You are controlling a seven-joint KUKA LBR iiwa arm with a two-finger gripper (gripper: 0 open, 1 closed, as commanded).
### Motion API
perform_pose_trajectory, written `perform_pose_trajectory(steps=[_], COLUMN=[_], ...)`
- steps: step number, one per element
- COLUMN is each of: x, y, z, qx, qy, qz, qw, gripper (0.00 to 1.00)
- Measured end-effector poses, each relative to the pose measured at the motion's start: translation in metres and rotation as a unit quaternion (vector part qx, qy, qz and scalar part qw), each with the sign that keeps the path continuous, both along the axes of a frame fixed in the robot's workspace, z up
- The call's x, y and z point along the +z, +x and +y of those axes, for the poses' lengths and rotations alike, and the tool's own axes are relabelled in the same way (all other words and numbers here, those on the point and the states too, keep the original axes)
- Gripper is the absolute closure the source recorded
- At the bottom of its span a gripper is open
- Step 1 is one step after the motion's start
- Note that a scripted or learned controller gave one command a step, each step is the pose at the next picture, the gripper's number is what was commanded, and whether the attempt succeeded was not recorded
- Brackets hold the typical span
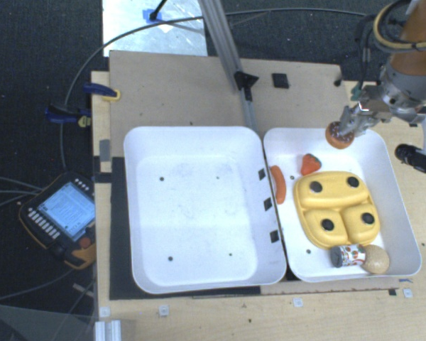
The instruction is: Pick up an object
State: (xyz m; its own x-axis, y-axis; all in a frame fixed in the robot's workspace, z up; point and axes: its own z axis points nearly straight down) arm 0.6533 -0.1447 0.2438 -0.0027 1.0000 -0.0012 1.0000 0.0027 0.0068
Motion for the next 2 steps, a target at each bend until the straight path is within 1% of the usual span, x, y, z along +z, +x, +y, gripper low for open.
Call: perform_pose_trajectory(steps=[1,2], x=[0.049,0.048], y=[0.002,0.001], z=[0.000,0.048], qx=[0.001,0.003], qy=[-0.0001,0.0009], qz=[-0.001,0.002], qw=[1.0000,1.0000], gripper=[1.00,1.00])
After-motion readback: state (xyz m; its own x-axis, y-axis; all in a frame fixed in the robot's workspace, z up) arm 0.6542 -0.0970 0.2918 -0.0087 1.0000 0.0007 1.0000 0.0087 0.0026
